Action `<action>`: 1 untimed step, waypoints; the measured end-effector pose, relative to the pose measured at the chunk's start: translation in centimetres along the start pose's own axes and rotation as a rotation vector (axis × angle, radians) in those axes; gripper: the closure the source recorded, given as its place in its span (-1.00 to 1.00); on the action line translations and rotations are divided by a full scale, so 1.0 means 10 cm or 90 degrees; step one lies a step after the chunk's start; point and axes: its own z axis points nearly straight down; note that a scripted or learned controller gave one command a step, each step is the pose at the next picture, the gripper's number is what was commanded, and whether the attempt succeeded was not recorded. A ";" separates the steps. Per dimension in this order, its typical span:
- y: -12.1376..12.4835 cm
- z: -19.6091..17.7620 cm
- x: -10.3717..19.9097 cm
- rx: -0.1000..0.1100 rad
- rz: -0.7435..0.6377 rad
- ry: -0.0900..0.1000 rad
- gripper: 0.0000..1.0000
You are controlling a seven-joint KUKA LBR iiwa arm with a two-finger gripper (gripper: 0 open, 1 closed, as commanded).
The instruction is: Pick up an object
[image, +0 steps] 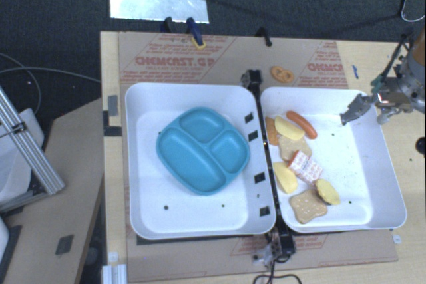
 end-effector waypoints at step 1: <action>0.06 1.50 0.51 0.008 -0.004 0.003 -1.00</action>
